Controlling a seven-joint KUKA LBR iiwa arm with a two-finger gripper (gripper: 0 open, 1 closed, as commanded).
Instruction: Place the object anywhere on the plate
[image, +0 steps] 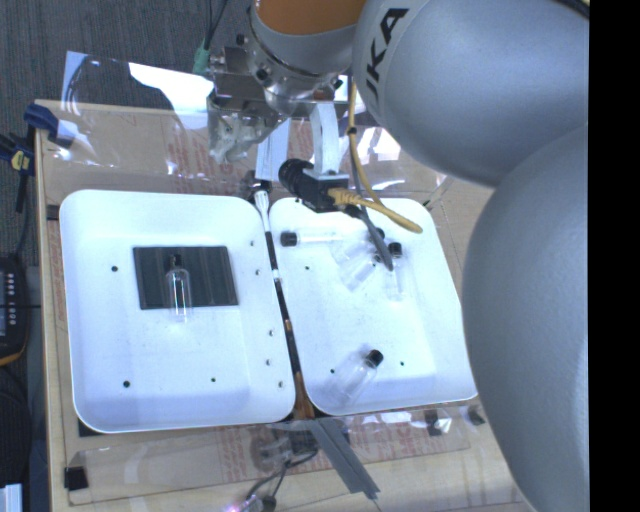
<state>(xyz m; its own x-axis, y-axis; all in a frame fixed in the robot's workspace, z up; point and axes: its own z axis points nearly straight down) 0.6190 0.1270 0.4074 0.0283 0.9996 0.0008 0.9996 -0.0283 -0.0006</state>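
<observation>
Vial on plate, left bin; arm raised over the far edge of the bins.

Clear vial (179, 288) with dark cap lies on the dark ribbed plate (213, 277) in the left bin (100, 340), cap toward the far side, body reaching the plate's near edge. Gripper (236, 135) hangs above the table (120, 150) just beyond the far rim of the left bin, well apart from the plate. Fingers' state: cannot tell, the view is too blurred there; nothing seen between them. Right bin (420, 330) holds more clear vials: one capped near its front (358, 372), others near its far side (355, 262). Grey arm (520, 150) covers the right of the view.
</observation>
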